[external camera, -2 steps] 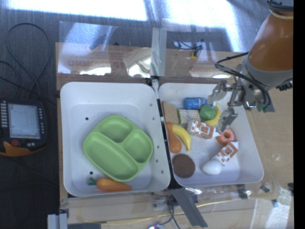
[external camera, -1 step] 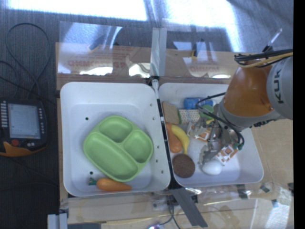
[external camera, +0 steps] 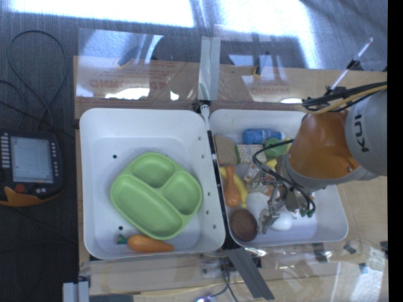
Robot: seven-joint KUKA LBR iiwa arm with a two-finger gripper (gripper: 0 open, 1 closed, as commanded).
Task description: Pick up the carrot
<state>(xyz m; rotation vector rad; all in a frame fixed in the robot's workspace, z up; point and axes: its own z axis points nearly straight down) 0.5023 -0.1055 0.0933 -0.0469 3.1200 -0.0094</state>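
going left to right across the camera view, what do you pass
teach pendant → green divided plate in the left bin → carrot at that bin's front → brown round object in the right bin → gripper → orange band of the arm

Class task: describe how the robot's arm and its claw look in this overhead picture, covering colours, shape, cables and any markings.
The rounded grey arm bears dark letters, partly cut off, and a broad glossy orange band above the wrist. Thin black cables loop beside the band and trail from the arm's upper edge. The small dark metallic claw ends in slim fingers.
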